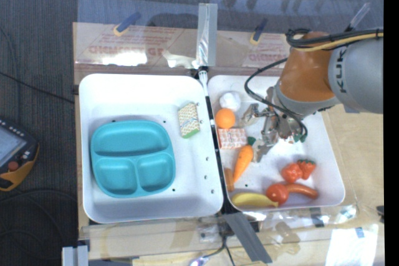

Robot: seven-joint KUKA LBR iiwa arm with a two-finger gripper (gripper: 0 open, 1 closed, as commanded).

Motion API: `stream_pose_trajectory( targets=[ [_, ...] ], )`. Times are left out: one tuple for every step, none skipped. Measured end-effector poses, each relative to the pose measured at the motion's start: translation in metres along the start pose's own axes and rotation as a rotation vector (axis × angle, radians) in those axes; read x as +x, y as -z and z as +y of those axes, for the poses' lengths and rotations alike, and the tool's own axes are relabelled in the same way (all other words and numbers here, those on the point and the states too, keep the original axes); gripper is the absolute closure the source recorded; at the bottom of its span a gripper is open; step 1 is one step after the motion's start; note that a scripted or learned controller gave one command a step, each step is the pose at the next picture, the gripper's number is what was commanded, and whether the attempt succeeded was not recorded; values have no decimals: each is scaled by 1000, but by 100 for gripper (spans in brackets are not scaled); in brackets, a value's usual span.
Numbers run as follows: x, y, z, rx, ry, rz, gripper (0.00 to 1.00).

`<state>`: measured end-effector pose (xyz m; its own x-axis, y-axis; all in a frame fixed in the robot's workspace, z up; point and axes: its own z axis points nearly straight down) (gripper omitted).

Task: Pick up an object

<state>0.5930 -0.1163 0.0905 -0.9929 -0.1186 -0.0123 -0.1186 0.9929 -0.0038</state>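
A: What takes up the most room?

B: The worktop [349, 128], with two shallow white bins side by side. The left bin [124, 87] sits toward nine o'clock, the right bin [330, 159] toward three o'clock, their inner walls touching along the middle.

A: And the arm?

B: The grey arm [358, 75], with its orange band [305, 75], enters from three o'clock and hangs over the upper part of the right bin. Its end effector [269, 134] points down into that bin, just beside the carrot's green top. I cannot tell whether it is spread or pressed together, and nothing shows pinched in it.

A: What lies in the left bin?

B: A teal divided tray [132, 156] fills its lower left. At two o'clock from the tray, near the shared wall, lies a small yellowish sponge-like block [189, 119].

A: And the right bin?

B: Going down in size: a carrot [242, 162] lies slanted near the centre, its tip toward seven o'clock. A banana [254, 200] rests along the six o'clock wall, touching a tomato [277, 193]. A red sausage-shaped piece [302, 190] lies at three o'clock from the tomato. A strawberry-like red pair [297, 170] sits just above it. A pink wrapped packet [231, 138] lies against the shared wall, an orange [225, 118] at twelve o'clock from it, and a small white ball [229, 100] beyond that.
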Motion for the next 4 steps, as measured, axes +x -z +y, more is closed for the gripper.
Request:
stream_pose_trajectory(
  targets=[
    [34,1,20,4,-212,-7,0],
    [48,2,25,2,-297,-8,0],
    [47,12,25,6,-296,-9,100],
    [-2,1,7,-1,-495,3,100]
  ],
)
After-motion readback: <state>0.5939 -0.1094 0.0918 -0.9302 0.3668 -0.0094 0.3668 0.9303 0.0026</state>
